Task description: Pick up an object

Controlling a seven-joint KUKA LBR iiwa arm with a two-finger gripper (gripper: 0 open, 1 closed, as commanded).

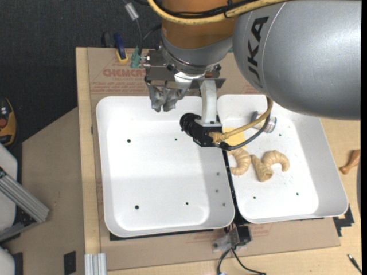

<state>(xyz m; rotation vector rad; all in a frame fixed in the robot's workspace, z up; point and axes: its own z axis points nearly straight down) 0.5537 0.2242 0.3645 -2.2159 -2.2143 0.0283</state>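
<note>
two white bins side by side on a brown cardboard sheet (92,222) with red print at its far edge. left bin (155,176) has small dark dots on its floor. right bin (309,171). aluminium extrusion (20,196) at left edge.

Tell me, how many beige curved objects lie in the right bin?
2. One curved object lies near the right bin's left wall; the other curved object lies just right of it. The arm may hide more.

The arm (309,44) bears the letters "KA"; the cardboard (114,73) reads "CHEMCR", partly hidden
</note>
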